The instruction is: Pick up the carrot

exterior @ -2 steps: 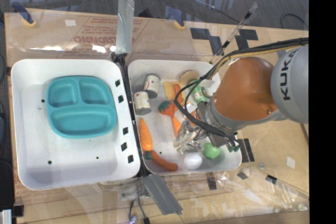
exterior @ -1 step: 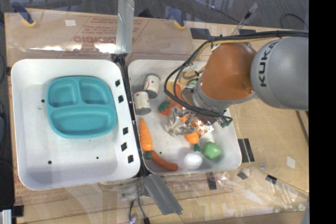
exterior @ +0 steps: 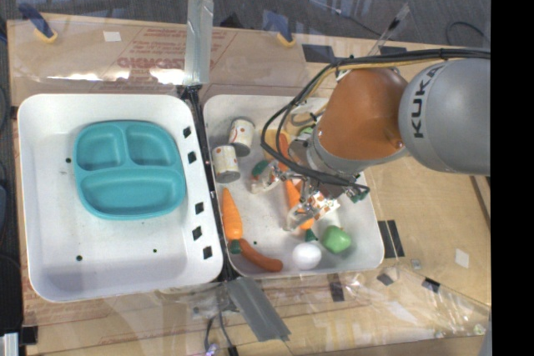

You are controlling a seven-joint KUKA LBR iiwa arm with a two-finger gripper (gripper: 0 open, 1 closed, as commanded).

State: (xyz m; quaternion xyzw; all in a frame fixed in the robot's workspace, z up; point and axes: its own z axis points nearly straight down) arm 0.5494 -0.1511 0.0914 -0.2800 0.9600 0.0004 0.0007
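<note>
One end effector [exterior: 310, 204] hangs low over the middle of the right bin [exterior: 367, 250], beneath the arm's orange band [exterior: 360, 117] (whether it is open or closed cannot be told, since the wrist and cables cover much of it). Just at its tip lies a small orange piece [exterior: 292, 192], touching or nearly touching it; no object can be seen held by it. To the near right of the end effector sit a green round thing [exterior: 337, 240] and a white ball [exterior: 306, 255], close together near the bin's near wall. The carrot [exterior: 231, 214] lies to the left of the end effector, along the bin's left wall, its green end pointing toward the near side. Beside that end rests a curved reddish sausage-like piece [exterior: 259, 261]. Farther back on the left are two small cans [exterior: 225, 162], one nearer the far wall. The left bin [exterior: 42, 263] holds a teal divided tray [exterior: 129, 168]. Both bins rest on a tabletop [exterior: 434, 204] covered in cardboard and clear plastic.
</note>
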